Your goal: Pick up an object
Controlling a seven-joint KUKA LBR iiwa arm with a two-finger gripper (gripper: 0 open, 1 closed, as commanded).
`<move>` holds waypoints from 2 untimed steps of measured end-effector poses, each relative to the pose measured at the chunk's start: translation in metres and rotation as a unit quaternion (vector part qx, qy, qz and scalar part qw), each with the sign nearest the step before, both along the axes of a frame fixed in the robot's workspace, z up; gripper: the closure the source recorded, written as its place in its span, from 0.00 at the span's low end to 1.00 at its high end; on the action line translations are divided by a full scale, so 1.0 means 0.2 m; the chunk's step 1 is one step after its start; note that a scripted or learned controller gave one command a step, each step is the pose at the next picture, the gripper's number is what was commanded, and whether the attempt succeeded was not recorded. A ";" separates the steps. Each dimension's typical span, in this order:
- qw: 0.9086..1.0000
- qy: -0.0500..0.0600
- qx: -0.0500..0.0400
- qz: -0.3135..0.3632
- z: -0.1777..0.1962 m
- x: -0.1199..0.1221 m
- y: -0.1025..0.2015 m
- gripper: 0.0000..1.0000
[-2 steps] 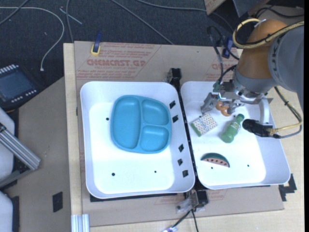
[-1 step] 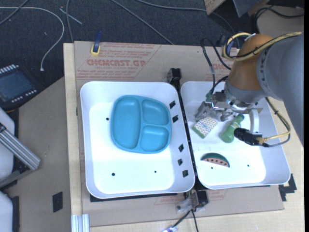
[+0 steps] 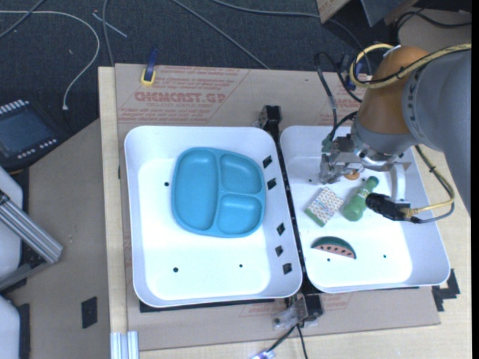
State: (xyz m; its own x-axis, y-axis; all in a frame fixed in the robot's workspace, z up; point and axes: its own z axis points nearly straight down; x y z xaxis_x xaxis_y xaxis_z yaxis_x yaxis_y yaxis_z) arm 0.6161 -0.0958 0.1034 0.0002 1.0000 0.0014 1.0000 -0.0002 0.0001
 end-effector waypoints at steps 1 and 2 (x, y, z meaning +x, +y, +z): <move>1.000 -0.002 -0.001 0.000 0.22 -0.02 -0.01 1.00; 1.000 -0.003 -0.001 0.001 0.53 -0.04 0.00 1.00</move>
State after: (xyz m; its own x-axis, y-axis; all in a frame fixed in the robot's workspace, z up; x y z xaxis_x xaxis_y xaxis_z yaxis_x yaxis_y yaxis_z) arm 0.6082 -0.0952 0.2104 -0.0010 1.0000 -0.0006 1.0000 0.0010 0.0062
